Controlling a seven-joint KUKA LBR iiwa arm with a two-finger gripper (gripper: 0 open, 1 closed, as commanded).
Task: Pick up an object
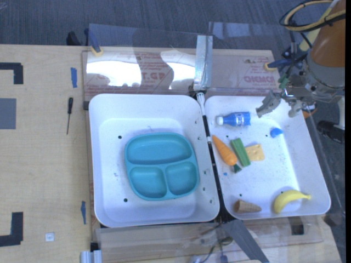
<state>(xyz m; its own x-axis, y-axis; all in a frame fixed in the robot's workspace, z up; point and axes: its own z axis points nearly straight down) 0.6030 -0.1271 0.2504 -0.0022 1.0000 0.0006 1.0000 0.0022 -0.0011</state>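
My gripper (282, 106) hangs over the back right corner of the right bin (307, 163), its two fingers spread apart with nothing between them. Just left of it and below lies a blue bottle (235, 119) with a white cap. A small blue piece (276, 131) sits a little under the gripper. Further forward lie an orange carrot (225, 150), a green stick (239, 152) and a yellow block (254, 153) close together. A banana (289, 200) and a brown cone (247, 206) rest near the bin's front edge.
The left bin (104, 147) holds a teal divided plate (162, 165). A ridge (208, 147) separates the two bins. Clear panels (164, 64) stand behind the bins. Yellow and black cables (307, 12) loop above the arm at the upper right.
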